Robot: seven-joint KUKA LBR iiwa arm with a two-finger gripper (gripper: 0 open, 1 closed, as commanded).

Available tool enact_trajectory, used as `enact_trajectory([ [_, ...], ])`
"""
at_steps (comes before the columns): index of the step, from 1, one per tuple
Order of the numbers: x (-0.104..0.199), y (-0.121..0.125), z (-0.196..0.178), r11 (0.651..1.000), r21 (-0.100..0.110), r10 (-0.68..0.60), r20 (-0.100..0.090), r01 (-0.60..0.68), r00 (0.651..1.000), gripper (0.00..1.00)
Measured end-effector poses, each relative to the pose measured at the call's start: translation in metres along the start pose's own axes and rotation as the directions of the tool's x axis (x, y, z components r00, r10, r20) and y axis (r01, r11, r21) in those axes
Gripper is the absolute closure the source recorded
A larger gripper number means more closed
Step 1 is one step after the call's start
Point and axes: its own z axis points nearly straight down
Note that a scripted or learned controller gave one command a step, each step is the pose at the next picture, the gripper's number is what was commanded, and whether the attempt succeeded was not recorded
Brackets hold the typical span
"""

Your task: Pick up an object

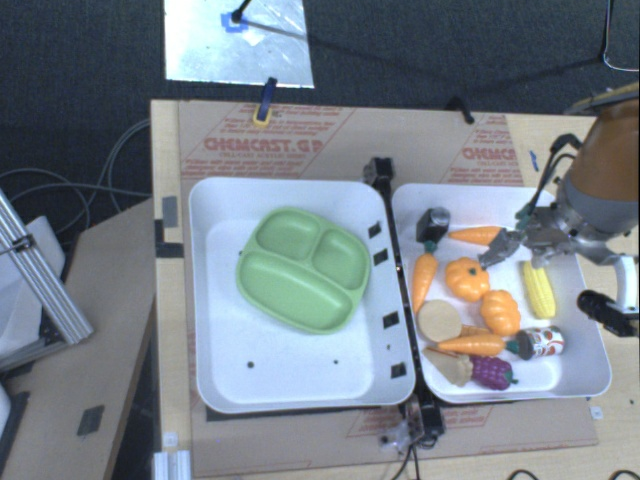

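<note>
Both bins (290, 193) look like smooth, glossy white plastic. The green tray (303, 268) in the left bin is matt plastic. Right of it, the pumpkin (466, 279) and corn (539, 289) shine like moulded plastic. Under the bins lies printed brown paper (300, 133); beyond it, a dull metal sheet (238, 28).

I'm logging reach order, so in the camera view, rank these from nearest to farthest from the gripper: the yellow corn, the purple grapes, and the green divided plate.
Measured from the gripper:
1. Yellow corn, just below it in the right bin.
2. Purple grapes, at the right bin's bottom edge.
3. Green divided plate, across in the left bin.
</note>
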Motion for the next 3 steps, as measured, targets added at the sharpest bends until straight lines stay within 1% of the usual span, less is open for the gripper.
enact_trajectory([
  [1, 0.000, 0.003, -0.007, 1.000, -0.013, -0.003, 0.002, 0.003, 1.000, 0.00],
  [2, 0.002, 0.000, 0.055, 1.000, -0.009, -0.001, 0.001, 0.001, 1.000, 0.00],
  [3, 0.003, 0.006, 0.080, 1.000, -0.025, -0.005, 0.001, 0.005, 1.000, 0.00],
])
